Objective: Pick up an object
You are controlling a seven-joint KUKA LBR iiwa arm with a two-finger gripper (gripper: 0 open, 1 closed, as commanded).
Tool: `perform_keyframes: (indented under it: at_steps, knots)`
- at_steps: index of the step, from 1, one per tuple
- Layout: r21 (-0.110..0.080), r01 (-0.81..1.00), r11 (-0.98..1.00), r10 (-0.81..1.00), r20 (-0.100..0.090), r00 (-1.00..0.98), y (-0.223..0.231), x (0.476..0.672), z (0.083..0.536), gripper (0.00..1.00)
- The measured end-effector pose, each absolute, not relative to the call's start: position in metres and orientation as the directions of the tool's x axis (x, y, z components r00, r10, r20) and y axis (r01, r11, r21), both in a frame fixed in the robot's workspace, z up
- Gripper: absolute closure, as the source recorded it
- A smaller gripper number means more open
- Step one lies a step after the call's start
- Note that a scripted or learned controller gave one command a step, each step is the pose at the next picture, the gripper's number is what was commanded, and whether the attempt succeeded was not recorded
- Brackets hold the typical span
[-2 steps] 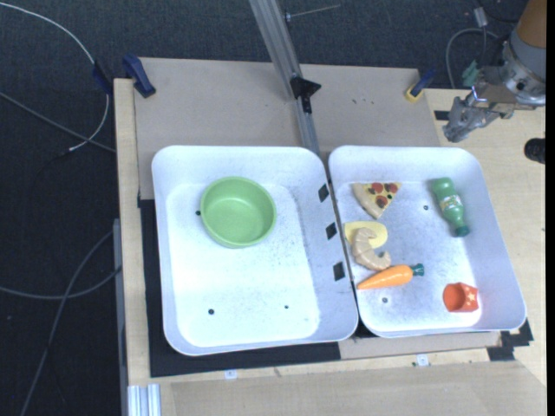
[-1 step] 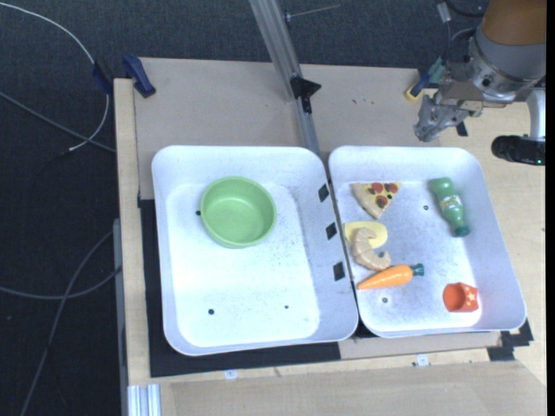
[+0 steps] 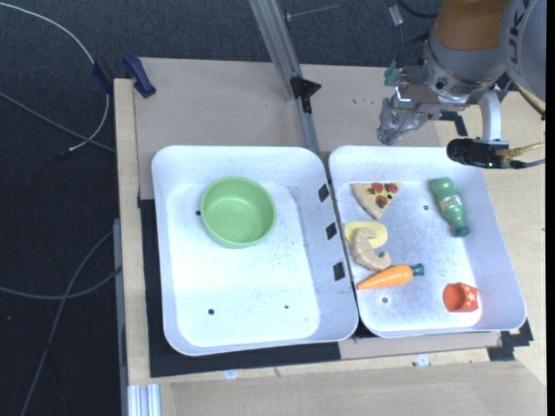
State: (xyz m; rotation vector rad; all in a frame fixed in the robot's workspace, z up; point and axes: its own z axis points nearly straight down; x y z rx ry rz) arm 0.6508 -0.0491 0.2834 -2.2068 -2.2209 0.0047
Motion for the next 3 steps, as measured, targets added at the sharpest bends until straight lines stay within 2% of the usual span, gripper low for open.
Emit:
perform_keyframes:
  at_steps: [1,3]
  knots:
    - [-0.012,1.0,0.006,1.0,0.005,-0.006,0.001,0.652,0.269,1.0]
    - [-0.014,1.0,0.005,1.0,0.003,-0.005,0.099,0.622,0.257,1.0]
